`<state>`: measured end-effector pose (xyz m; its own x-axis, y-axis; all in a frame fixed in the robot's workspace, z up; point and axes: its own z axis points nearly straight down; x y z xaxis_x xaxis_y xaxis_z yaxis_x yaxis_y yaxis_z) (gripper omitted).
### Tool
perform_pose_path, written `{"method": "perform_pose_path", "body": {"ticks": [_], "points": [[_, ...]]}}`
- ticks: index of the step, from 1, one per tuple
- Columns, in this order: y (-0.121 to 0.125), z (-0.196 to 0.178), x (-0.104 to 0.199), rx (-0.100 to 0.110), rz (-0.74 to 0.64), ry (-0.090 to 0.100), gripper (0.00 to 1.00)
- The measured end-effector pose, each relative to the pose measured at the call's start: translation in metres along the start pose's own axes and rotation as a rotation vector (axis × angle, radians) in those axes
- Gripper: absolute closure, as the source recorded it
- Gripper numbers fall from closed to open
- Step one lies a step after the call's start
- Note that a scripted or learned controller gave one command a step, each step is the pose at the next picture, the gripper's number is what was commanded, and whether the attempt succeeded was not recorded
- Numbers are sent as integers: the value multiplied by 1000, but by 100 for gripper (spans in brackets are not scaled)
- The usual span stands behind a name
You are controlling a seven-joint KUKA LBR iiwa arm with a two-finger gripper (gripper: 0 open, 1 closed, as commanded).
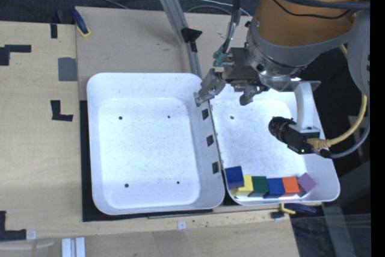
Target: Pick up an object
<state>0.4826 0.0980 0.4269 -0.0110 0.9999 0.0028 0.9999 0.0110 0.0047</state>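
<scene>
above the right bin (313, 129), near its far left corner, hangs the gripper (227, 92); its two fingers (207, 91) are spread apart and nothing is between them; well apart from it, along the near wall of this bin, lie small blocks in a row: blue (233, 176), yellow (245, 189), green (260, 184), another blue (275, 186), orange (290, 185), purple (306, 182); the left bin (144, 141) stands just beside.

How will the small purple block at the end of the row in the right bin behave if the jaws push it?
The small purple block looks rigid and flat-faced, so it should slide, not roll. It looks turned against the right white bin's rim, so it may jam or twist there. Being small, it probably shifts easily.
</scene>
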Motion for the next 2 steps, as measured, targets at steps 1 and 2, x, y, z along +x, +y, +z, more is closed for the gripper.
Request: {"method": "perform_pose_path", "body": {"ticks": [1,2], "points": [[0,-7,-4,7,8,-5,100],[8,154,-57,15,13,-5,100]]}}
